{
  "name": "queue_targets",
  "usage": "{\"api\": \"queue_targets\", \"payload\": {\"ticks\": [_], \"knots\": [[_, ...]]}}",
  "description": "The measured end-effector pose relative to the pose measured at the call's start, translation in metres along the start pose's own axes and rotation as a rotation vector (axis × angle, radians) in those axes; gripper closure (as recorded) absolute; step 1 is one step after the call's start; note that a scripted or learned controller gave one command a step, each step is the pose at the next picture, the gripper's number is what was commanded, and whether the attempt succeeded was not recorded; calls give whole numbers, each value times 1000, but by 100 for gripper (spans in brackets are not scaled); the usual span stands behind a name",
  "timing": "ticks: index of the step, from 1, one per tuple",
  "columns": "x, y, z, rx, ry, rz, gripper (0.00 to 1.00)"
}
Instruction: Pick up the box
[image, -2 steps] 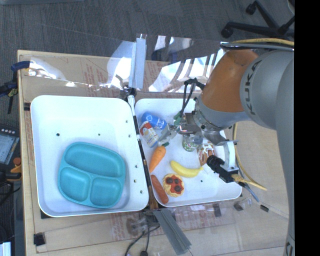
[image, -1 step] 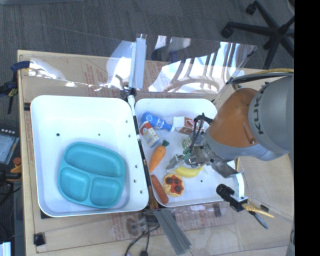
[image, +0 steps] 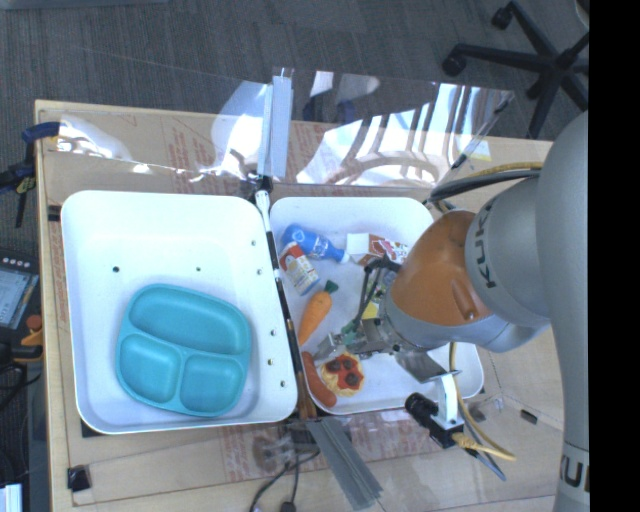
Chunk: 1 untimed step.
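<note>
the grey arm (image: 540, 250) with its orange band (image: 440, 280) looms largest, reaching in from the right and hanging low over the right bin (image: 300, 212), hiding much of that bin's middle and right side. below the orange band the tool (image: 362, 335) points down and left into the clutter, its tip just above a small pizza slice toy (image: 342, 373); whether it is spread or pressed together cannot be told, as the wrist and cables blur it. the box (image: 388, 248), a small reddish-brown carton, lies near the far side of the right bin, partly covered by the orange band, with a small white block (image: 357, 243) just beside it on the left. further left a blue and white bottle (image: 308, 243) lies on its side, with a small red and white can (image: 300, 270) just below it. a toy carrot (image: 314, 315) lies slanted in the middle, and a sausage-like toy (image: 312, 378) rests near the bin's front left corner. the left bin (image: 90, 230) holds a turquoise divided tray (image: 183, 348) toward its front. clear plastic sheeting (image: 390, 125) lies on the bench (image: 150, 130) behind both bins.
</note>
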<state>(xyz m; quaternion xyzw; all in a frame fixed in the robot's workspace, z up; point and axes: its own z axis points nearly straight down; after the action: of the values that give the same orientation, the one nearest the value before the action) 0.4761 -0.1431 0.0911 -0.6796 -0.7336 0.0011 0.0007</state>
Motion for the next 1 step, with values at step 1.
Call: {"api": "queue_targets", "payload": {"ticks": [1], "knots": [[7, 0, -2, -4, -13, 23, 0]]}}
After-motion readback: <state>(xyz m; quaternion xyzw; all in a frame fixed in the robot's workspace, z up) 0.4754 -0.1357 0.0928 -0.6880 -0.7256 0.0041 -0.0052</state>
